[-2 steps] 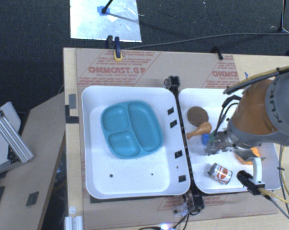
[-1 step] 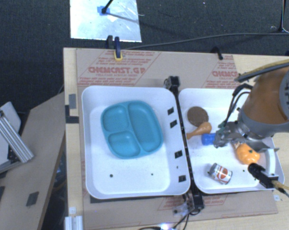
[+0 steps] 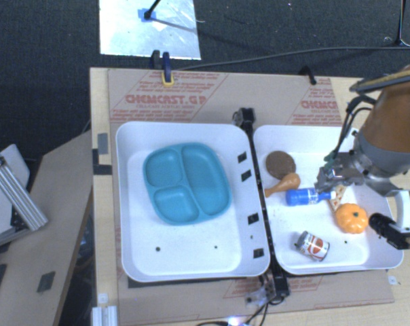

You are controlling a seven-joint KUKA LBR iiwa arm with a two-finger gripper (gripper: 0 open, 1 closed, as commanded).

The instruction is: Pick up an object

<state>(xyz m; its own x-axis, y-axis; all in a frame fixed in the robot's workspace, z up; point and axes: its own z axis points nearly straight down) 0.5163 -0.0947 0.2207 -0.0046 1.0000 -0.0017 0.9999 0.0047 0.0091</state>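
Over by the right bin's right edge, the pincer hangs just above the blue bottle, can't tell its state, orange pumpkin close by.

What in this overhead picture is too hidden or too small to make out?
- Claw: its tips are lost against dark wrist hardware, so its state cannot be read.
- Blue bottle: its right end sits under the claw.
- Small can: label too small to read.
- Robot arm: cut off by the right edge.
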